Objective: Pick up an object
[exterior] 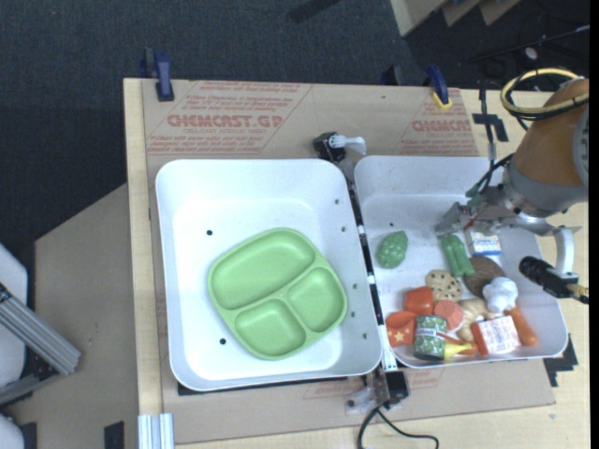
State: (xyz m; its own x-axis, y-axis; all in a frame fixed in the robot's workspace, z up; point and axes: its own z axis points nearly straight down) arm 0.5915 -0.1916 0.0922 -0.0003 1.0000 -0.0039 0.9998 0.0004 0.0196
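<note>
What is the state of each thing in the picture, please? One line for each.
Green divided plate: upright, flat in the left bin.
Green leafy toy: lying alone, apart from the pile.
Small can: standing in the pile.
Hand: low over the right bin, beside the pile's far end.

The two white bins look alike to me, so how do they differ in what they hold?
The left bin holds one thing, a green divided plate lying flat near its middle; the right bin holds many small toy foods. The left bin's load is all green; the right bin's pile mixes red, orange, green and white and crowds the near corner. The tool is over the right bin. Both bins are shallow and white, side by side.
</note>
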